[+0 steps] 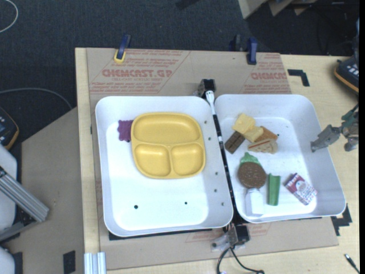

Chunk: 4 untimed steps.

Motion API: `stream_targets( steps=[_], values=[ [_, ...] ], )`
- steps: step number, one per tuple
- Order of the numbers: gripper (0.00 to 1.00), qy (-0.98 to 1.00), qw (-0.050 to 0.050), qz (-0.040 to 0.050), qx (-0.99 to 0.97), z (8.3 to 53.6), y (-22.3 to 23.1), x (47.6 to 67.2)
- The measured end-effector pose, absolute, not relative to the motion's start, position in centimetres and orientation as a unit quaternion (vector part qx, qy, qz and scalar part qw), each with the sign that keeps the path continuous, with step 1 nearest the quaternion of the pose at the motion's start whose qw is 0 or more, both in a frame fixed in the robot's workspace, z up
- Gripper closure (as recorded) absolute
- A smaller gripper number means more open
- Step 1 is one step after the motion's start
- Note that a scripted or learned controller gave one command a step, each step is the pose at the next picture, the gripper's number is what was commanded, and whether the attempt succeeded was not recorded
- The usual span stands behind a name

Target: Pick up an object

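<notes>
Right bin (319, 153), shallow white plastic, rounded corners, holds the pick candidates, clustered in its left half: pale yellow block (246, 123), brown bar (234, 142), tan wedge (263, 146), round brown disc (251, 175), green stick (274, 189), white cylinder (254, 202). Crinkled red-and-white packet (300, 188) lies toward the bin's near right corner. Hand (327, 137), grey metal, sits over the bin's right edge, apart from every item; finger spread: cannot tell. Left bin (114, 170) carries a glossy yellow three-compartment tray (169, 144), purple scrap (124, 130) at its left side.
</notes>
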<state>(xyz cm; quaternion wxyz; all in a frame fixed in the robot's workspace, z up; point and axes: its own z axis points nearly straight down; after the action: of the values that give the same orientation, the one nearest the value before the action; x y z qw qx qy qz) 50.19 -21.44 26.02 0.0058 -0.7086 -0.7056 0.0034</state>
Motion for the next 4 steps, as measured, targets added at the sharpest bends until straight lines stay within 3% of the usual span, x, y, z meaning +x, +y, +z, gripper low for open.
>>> stream_targets(
  steps=[1,4],
  values=[
    [0.0,-0.707,0.0,0.0001,-0.707,26.7,-21.4,50.4],
    [0.0,-0.707,0.001,-0.0001,-0.707,13.4,-19.9,50.4]
  ],
)
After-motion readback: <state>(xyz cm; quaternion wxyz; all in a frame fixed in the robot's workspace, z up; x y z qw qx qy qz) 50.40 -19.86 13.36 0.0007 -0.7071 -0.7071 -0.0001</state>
